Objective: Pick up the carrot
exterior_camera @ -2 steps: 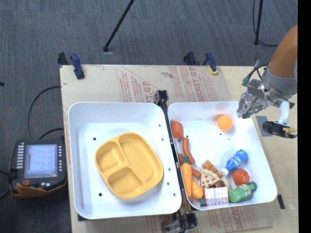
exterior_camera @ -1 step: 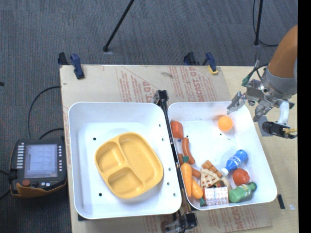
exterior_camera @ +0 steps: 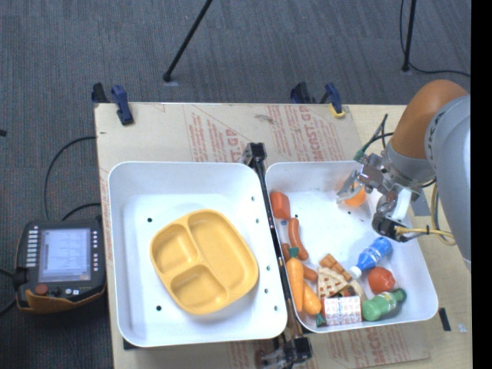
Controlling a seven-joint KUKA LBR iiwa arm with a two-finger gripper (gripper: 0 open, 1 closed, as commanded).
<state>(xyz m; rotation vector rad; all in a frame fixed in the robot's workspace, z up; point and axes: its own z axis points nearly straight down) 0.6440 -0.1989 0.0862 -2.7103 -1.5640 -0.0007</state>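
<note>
The carrot (exterior_camera: 295,280), orange with a green top, lies lengthwise against the left wall of the right bin (exterior_camera: 319,177), near its front. My gripper (exterior_camera: 355,190) hangs over the far right part of that bin, well away from the carrot. A small orange object (exterior_camera: 355,199) shows right at the gripper's tip; whether it is held is unclear.
The right bin also holds a red piece (exterior_camera: 279,204), sausages (exterior_camera: 297,238), a waffle-like block (exterior_camera: 334,275), a pink-white box (exterior_camera: 342,310), a blue bottle (exterior_camera: 374,254), a red tomato (exterior_camera: 380,279) and a green bottle (exterior_camera: 384,304). A yellow divided plate (exterior_camera: 204,261) lies in the left bin (exterior_camera: 123,206).
</note>
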